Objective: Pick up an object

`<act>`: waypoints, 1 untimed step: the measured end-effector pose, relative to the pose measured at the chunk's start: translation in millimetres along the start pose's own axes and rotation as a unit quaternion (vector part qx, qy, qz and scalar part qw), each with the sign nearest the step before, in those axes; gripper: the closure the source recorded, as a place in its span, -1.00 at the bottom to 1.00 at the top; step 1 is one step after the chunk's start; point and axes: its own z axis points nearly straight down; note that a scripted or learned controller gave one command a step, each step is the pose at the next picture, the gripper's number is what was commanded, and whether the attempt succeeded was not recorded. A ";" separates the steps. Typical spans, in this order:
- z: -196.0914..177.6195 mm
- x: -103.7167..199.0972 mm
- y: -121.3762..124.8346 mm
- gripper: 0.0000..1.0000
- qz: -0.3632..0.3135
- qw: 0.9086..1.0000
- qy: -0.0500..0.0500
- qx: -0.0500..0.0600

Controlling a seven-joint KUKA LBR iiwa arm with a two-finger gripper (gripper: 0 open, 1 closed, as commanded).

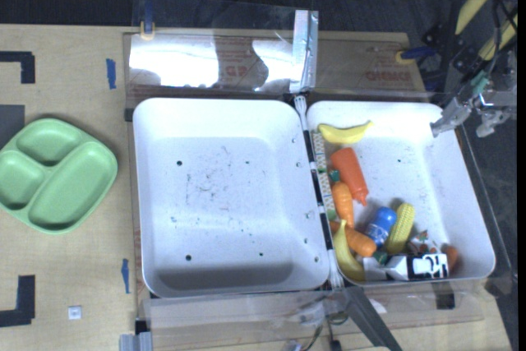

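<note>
- Two shallow white bins sit side by side on the bench: the left bin [218, 193] and the right bin [419, 177].
- The gripper [462, 113] is at the upper right corner of the right bin, over its rim, at the view's right edge; how far it is parted cannot be told, and nothing shows in its grasp.
- A yellow toy banana [345, 131] lies at the top left of the right bin, with an orange bottle-shaped toy [350, 171] just below it.
- Further down the left wall sits a small orange carrot-like toy [343, 204], and below that a second banana [346, 255] curving along the wall, partly under an orange piece [360, 242].
- A blue round toy [382, 222] touches a yellow corn cob [402, 227] near the bin's middle bottom.
- A black and white carton [422, 265] lies along the near wall.
- A green divided plate [54, 174] rests on the wooden bench well to the left of both bins.
- A clear plastic panel [222, 53] stands behind the left bin.
</note>
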 end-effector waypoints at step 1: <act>115.6 0.0 -16.3 -1.00 0.009 1.000 0.000 -0.001</act>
